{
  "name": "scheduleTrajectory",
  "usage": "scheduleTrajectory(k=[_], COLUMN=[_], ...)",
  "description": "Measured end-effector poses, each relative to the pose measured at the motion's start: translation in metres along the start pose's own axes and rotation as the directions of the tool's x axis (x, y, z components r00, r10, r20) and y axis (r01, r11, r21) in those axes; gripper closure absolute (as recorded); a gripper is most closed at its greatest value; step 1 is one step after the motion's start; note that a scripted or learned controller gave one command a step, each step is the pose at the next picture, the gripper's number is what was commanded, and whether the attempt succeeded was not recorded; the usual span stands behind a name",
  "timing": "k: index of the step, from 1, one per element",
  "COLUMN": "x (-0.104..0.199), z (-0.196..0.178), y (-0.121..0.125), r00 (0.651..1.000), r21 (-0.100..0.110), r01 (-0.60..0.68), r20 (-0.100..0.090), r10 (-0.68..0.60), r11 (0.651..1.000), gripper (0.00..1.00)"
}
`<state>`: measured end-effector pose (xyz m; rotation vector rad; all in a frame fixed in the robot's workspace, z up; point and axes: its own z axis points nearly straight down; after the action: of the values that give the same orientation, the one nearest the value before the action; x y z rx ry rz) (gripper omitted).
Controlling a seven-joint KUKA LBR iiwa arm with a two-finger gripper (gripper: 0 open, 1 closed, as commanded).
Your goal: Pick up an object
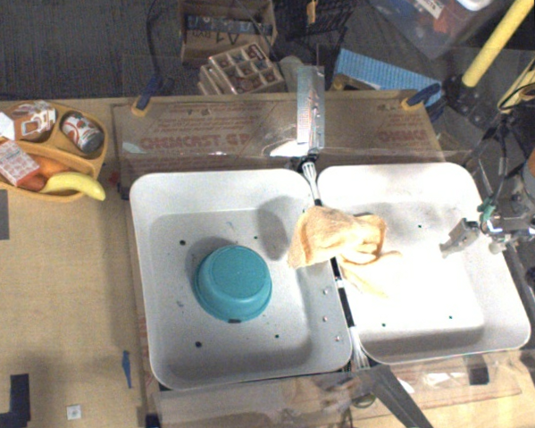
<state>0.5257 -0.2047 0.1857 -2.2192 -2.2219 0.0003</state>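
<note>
A teal bowl (234, 283) sits upside down in the left bin (154, 259); a yellow cloth (336, 237) drapes across the divider. On the brown surface (49, 318), a fruit tray (41, 158). The gripper (470, 234) hangs over the right bin (434, 316), jaws seemingly holding nothing; their spread I cannot tell.

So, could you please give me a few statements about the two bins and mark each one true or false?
1. The teal bowl sits upside down in the left bin. True.
2. The yellow cloth lies wholly inside the left bin. False: it drapes over the divide into the right bin.
3. The tool is over the right bin's right side. True.
4. The tool holds the cloth. False: it is apart from the cloth.
5. A banana lies in the right bin. False: it is in a tray outside the bins, upper left.
</note>
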Motion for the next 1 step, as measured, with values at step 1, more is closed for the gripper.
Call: scheduleTrajectory(k=[1], x=[0.0000], z=[0.0000], y=[0.0000], r00=[1.000], r21=[0.000], r01=[0.000], r20=[0.000], r10=[0.000], r11=[1.000], gripper=[0.00])
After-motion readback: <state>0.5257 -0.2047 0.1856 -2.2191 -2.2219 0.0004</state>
